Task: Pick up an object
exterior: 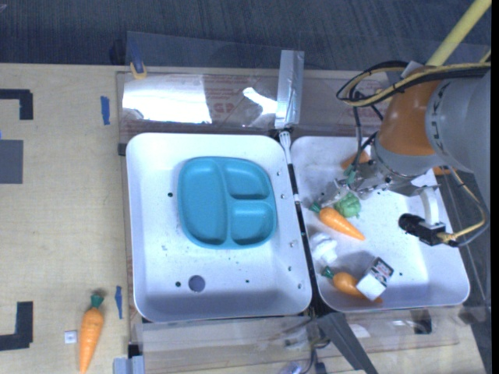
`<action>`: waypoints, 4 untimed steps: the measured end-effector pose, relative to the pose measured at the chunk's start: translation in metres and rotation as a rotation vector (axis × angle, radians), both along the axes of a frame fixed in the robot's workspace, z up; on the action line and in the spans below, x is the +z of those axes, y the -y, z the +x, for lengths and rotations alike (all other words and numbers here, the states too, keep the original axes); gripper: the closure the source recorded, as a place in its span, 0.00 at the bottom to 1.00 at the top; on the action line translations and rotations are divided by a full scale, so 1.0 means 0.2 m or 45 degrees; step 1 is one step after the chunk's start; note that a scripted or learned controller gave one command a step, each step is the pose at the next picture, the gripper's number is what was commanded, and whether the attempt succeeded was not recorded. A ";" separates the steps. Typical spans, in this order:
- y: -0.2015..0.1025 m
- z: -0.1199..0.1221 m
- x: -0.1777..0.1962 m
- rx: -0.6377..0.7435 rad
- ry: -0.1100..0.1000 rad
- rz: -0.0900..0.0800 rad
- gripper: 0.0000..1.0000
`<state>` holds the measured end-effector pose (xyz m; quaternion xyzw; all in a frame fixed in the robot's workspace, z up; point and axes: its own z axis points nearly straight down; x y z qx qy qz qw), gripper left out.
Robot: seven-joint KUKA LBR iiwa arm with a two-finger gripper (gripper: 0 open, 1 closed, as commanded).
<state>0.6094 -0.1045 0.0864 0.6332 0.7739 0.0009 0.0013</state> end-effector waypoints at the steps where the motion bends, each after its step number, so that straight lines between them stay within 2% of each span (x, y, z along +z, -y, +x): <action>1: 0.00 0.01 0.05 -0.002 0.003 -0.002 1.00; 2: -0.22 0.06 0.63 -0.143 -0.002 0.001 1.00; 3: -0.02 -0.09 0.20 -0.306 -0.018 0.000 1.00; 4: -0.38 0.10 0.49 -0.337 -0.005 0.003 1.00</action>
